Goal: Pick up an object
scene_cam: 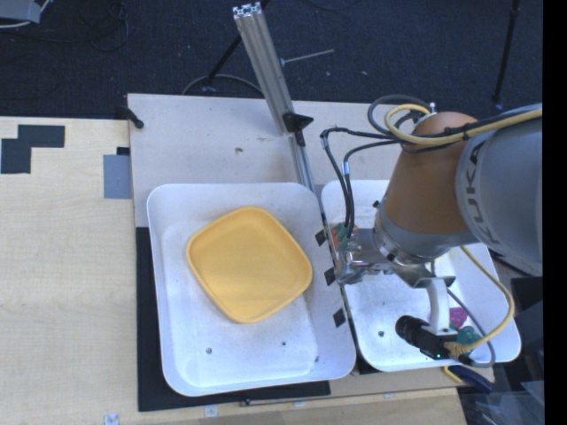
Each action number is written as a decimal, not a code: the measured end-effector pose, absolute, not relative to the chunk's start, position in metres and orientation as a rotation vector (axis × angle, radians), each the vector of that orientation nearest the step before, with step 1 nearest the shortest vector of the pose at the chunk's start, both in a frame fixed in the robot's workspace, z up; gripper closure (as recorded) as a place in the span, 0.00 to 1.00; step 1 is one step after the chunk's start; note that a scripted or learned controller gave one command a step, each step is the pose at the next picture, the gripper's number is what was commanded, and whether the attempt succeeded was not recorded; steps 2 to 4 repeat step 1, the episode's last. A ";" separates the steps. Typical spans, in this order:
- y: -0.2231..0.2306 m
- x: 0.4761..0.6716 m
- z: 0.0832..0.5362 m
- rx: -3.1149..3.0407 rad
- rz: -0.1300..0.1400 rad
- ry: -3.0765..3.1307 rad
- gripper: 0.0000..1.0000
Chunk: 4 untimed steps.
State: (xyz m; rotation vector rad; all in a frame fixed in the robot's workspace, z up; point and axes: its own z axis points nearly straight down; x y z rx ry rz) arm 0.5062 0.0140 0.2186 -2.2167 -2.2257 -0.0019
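Note:
A yellow square plate [248,262] lies flat in the left bin [177,343], a little above its middle. The arm [443,184] reaches in from the right and hangs over the right bin [381,343], covering most of it. Its gripper [354,253] points down near the right bin's left wall, by the divide between the bins. A small magenta object [458,315] and a green bit [465,335] lie near the right bin's lower right corner, partly behind the arm's cables.
A slanted aluminium rail [270,69] runs from the top down to the gap between the bins. Black and yellow cables [443,343] loop off the arm across the right bin's lower part. The pale wooden bench [62,282] lies left of the bins.

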 end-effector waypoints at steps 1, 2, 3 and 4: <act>0.074 0.497 0.230 -2.216 -0.001 -2.226 1.00; 0.074 0.497 0.230 -2.216 -0.001 -2.226 1.00; 0.074 0.497 0.230 -2.216 -0.001 -2.226 1.00; 0.074 0.497 0.230 -2.216 -0.001 -2.226 1.00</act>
